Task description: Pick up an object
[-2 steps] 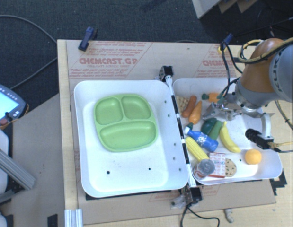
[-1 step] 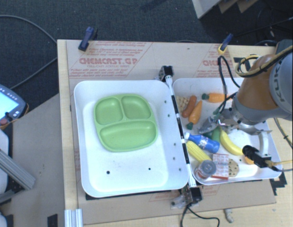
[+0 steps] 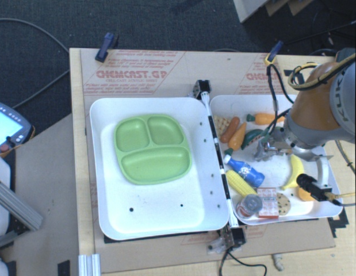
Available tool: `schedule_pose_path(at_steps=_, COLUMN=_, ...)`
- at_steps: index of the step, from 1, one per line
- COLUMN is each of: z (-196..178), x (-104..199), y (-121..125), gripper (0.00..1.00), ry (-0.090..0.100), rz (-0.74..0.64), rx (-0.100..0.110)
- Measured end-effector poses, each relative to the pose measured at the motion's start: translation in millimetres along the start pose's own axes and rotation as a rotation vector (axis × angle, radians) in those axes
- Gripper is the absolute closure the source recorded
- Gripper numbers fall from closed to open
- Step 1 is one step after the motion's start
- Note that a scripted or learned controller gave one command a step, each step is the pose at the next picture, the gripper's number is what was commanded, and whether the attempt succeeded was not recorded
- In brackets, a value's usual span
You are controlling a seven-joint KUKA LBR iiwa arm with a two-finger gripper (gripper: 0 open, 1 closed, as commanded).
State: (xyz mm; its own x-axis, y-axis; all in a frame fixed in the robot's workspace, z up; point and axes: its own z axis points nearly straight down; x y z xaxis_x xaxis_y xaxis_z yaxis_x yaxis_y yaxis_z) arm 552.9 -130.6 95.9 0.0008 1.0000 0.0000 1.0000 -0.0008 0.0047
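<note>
The right white bin [image 3: 333,207] holds several small items. Among them are a blue bottle [image 3: 245,171], a corn cob [image 3: 240,183], a banana [image 3: 294,170], an orange carrot [image 3: 237,135] and a brown sausage [image 3: 229,129]. A small round jar [image 3: 249,204] lies at the bin's front, beside a wrapped snack [image 3: 268,203] and a cookie [image 3: 283,203]. My gripper [image 3: 267,148] hangs low over the middle of this bin, just right of a dark green item [image 3: 253,137] and above the blue bottle. I see nothing held in it.
The left white bin [image 3: 103,154] holds a green divided plate [image 3: 152,148]. Another carrot [image 3: 263,118] lies at the right bin's far side. The arm's grey body [image 3: 321,108] covers that bin's right part. Cables [image 3: 275,79] run along the arm.
</note>
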Motion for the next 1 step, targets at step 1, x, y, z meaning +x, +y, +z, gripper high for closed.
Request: schedule_pose_path(at_steps=1, z=0.2, x=0.0, y=-0.2, gripper=0.0, ry=0.0, rz=0.0, rx=0.001)
